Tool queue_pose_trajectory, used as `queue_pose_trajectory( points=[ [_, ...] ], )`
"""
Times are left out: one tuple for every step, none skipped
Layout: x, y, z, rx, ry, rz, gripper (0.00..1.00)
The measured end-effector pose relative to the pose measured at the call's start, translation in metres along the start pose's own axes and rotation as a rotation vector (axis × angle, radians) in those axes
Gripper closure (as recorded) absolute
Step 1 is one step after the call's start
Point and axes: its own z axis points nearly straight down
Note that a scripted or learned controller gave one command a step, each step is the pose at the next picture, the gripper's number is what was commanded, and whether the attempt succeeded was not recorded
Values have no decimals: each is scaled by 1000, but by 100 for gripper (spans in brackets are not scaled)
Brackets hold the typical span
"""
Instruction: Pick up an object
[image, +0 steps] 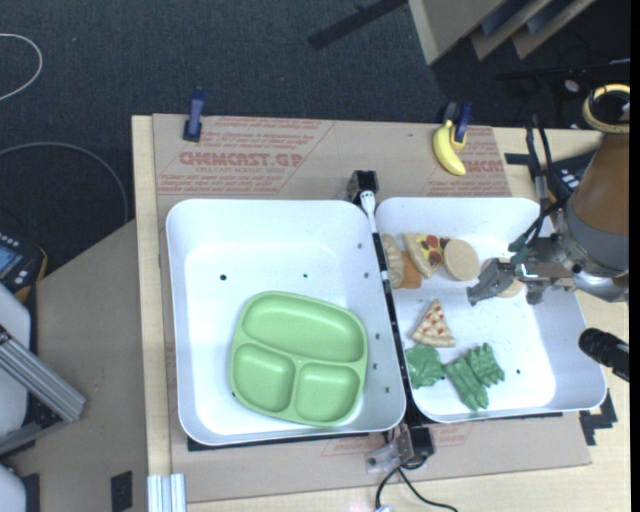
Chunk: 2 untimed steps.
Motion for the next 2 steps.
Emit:
queue_pose_trajectory(
  points=[
    [108, -21, -35, -4, 0, -10, 0],
    [102, -20, -43, -4, 0, 0, 100]
  ],
)
